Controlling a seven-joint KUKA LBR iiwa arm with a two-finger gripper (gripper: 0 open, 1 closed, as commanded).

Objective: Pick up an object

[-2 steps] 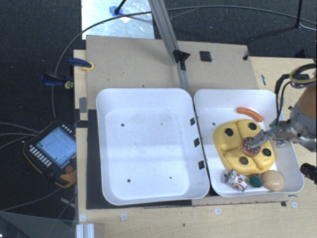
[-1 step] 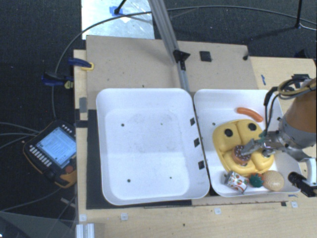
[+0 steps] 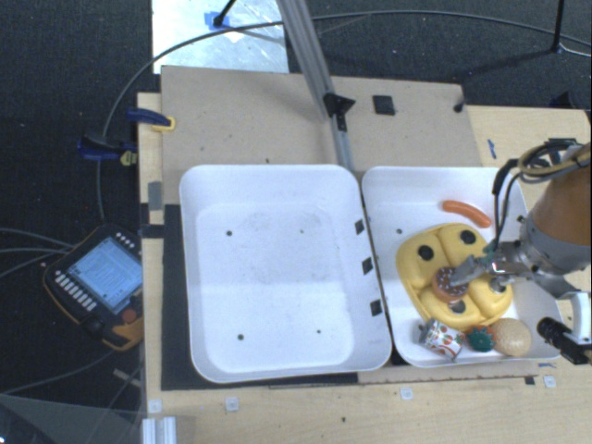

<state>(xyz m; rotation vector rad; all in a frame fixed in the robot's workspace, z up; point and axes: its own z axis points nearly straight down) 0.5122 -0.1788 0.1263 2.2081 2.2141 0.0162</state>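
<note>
The right bin (image 3: 398, 202) holds a cluster of objects. A large yellow plastic toy (image 3: 442, 252) lies in its middle, with a small brown-red round piece (image 3: 450, 286) resting on it. An orange sausage-shaped item (image 3: 465, 212) lies behind the toy. Along the bin's front edge sit a small red-and-white carton (image 3: 443, 339), a green ball (image 3: 479, 339) and a beige egg-shaped item (image 3: 511, 337). My gripper (image 3: 485, 274) reaches in from the right and sits low over the right side of the yellow toy, beside the brown-red piece. The arm's orange band (image 3: 560, 213) is above it.
The left bin (image 3: 268, 266) adjoins the right one, with black clips (image 3: 367, 265) along the shared wall. A grey pole (image 3: 310, 54) slants over the bench's back. A teach pendant (image 3: 97, 280) lies off the bench to the left.
</note>
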